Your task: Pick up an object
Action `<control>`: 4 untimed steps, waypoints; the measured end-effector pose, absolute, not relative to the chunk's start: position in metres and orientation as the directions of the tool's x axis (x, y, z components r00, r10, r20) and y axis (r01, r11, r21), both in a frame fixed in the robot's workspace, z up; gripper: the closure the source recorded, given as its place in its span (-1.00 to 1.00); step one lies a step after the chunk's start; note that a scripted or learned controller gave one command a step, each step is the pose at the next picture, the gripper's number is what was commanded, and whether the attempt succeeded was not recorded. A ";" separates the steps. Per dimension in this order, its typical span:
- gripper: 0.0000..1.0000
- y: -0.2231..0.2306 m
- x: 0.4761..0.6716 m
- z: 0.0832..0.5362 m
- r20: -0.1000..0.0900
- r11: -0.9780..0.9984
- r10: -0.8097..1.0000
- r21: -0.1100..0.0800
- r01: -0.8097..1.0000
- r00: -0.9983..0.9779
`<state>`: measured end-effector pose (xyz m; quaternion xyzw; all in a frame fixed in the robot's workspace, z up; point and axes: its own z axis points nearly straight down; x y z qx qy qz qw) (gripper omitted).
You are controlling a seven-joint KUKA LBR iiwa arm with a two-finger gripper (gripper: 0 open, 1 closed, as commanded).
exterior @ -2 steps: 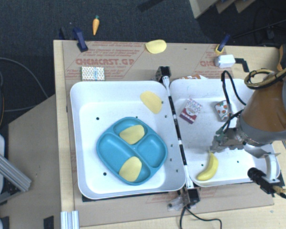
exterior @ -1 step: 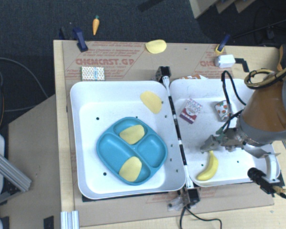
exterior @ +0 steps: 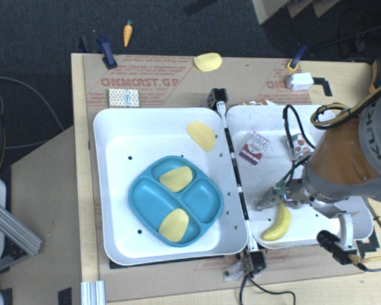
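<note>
Left bin (exterior: 108,189): blue tray (exterior: 175,199) with two yellow pieces in its compartments, a third yellow piece (exterior: 202,135) loose by the bin's right wall; behind it on the bench, a small patterned packet (exterior: 124,97), red print reading roughly "CHEMCAST G.P", and another yellow piece (exterior: 207,61). Right bin (exterior: 267,116): red-and-white packet (exterior: 254,147) at centre, a second small packet (exterior: 300,147) beside a black cable, label unreadable, and a banana (exterior: 277,224) at the near edge. Gripper (exterior: 280,196) sits low, just above the banana's upper end, possibly touching it; whether its fingers are apart or together, cannot tell.
</note>
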<state>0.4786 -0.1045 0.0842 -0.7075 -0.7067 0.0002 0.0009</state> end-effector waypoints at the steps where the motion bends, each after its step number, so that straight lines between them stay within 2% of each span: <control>1: 1.00 -0.105 0.479 0.094 0.000 -0.002 1.000 0.000 1.000 0.002; 2: 1.00 -0.057 0.480 0.223 0.000 0.001 1.000 0.001 1.000 -0.001; 3: -1.00 -0.057 0.479 0.223 0.000 0.001 1.000 0.000 1.000 -0.001; 4: -1.00 -0.094 0.522 0.132 0.000 -0.001 1.000 -0.002 1.000 0.001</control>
